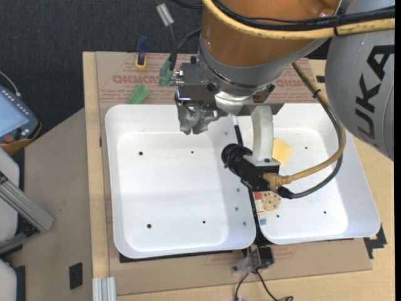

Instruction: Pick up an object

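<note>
**Pick not made: gripper over left bin, candidates in right bin**

Candidate objects sit in the right white bin (pixel 351 187): a flat yellow wedge-shaped piece (pixel 281 150) near its upper-left area, and a small tan round piece with dark spots (pixel 269 199) close to the divider, with a small red-and-blue scrap (pixel 261 217) just below it. Arm hardware partly covers all three, so their shapes are uncertain.

The grey two-finger gripper (pixel 195 123) hangs at the far edge of the left white bin (pixel 125 231), well apart from those pieces. The fingers point down and look close together; nothing is visible between them. Exact gap: cannot tell, since they blur into one grey cluster.

The left bin floor shows just small dark dots, likely marks or holes, nothing graspable.

To do the step well, in my judgement:
- move the gripper across the divider to the right bin first
- yellow wedge is the better target: larger, and clear of the wall
- spread the fingers before descending, and straddle the wedge's narrow dimension
- the tan cable (pixel 313 168) and the black fitting (pixel 241 162) trail over the right bin; snag risk on descent
- the wedge lies flat, so the fingers need to reach the bin floor
</note>
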Controlling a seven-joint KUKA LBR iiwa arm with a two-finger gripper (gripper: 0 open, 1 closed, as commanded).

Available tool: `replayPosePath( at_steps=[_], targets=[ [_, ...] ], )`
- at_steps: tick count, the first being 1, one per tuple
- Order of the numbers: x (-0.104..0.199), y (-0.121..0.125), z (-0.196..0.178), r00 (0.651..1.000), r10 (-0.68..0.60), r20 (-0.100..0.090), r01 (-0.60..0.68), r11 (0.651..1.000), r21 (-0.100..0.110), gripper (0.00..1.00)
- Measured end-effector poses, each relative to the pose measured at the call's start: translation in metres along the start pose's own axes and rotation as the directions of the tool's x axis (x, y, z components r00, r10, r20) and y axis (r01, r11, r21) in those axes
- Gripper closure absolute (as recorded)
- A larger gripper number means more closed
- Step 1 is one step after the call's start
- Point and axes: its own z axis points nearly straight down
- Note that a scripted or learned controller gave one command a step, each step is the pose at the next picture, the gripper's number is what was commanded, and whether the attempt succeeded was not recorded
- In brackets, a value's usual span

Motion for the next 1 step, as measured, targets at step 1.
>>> replayPosePath(
  at_steps=[1],
  targets=[
    [-0.0477, -0.0017, 0.1045, 1.0, 0.012, 0.009, -0.012, 1.0, 0.016, 1.0]
  ],
)
